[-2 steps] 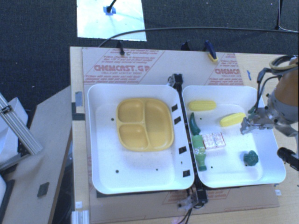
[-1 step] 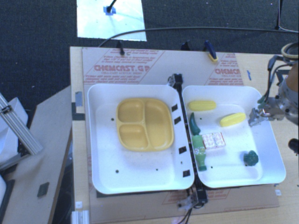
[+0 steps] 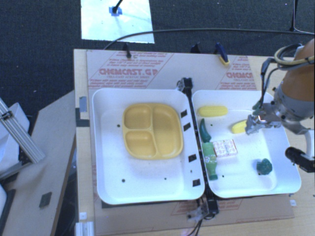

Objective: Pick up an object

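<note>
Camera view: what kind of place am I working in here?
Probably a robot test lab: two shallow white plastic bins clamped on a protective-film-covered sheet, toy food like a yellow plastic corn cob, dark carpet.

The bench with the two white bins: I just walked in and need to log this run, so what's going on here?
A grey arm with an orange band reaches in from the right over the right bin, its gripper low beside a small yellow object. Nothing is visibly lifted yet. That bin also holds a corn cob, a green bottle, a white patterned block and a dark green lump. The left bin holds a yellow divided plate, untouched.
</note>
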`<state>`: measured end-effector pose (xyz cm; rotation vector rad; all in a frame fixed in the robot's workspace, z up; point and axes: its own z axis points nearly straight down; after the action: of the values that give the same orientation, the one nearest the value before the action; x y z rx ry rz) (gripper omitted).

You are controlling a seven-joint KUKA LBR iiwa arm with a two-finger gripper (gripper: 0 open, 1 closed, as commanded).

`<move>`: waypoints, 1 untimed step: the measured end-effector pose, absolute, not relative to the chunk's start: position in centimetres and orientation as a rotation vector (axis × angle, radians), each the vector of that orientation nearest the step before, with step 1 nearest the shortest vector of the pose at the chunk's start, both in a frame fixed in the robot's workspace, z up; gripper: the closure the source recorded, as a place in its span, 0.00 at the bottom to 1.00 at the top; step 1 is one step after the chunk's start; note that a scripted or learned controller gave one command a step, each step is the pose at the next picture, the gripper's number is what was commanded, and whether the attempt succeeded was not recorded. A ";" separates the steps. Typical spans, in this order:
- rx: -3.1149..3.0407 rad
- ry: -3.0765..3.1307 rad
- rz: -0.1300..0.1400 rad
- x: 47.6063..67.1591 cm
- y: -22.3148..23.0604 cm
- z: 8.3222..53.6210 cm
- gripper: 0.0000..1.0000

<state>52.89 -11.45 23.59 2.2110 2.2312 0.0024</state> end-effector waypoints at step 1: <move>2.210 2.234 0.004 53.2 -5.6 23.1 1.00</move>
<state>53.21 -5.63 23.08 2.2098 2.2340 0.0042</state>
